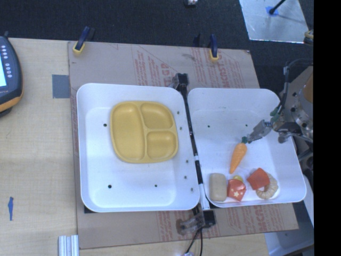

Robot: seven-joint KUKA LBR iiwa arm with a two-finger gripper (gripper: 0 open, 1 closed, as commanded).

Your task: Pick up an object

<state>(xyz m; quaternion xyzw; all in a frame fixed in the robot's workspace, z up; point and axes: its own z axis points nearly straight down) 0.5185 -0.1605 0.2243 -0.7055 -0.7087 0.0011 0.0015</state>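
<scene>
Carrot (238, 157) perhaps touches fingers (259, 132).

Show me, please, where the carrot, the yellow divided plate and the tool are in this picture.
carrot (238, 157): camera view, middle of its orange body.
yellow divided plate (123, 133): camera view, floor of its large left compartment.
tool (254, 135): camera view, the grey fingertip end, just above the carrot's top.

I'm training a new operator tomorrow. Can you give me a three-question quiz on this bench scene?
1. True or false: the yellow divided plate lies in the left bin.
2. Which item lies nearest the claw? A) carrot B) tan block C) red star piece
3. Fill in: the carrot lies in the ___ bin.

Key: 1 true; 2 A; 3 right.
</scene>
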